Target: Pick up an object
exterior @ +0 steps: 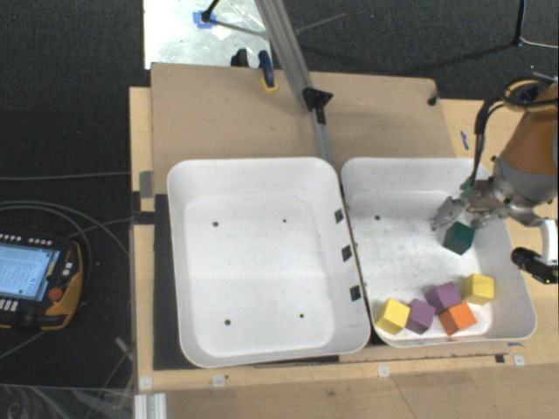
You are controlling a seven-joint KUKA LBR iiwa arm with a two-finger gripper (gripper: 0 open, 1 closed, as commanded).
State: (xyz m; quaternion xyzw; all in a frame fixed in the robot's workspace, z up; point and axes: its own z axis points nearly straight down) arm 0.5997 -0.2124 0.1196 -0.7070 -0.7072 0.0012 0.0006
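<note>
Teach pendant (33,282) left of bench (236,116).

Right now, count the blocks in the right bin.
6. Five cluster at the near edge: yellow block, purple block, second purple block, orange block, second yellow block. A green block sits under the claw.

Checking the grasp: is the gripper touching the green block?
Touching: the camera view shows the green block between the gripper's fingers, above the right bin.

A dark green block (458,236) sits tilted between the hand's (460,219) fingers over the right bin (393,234).
</note>
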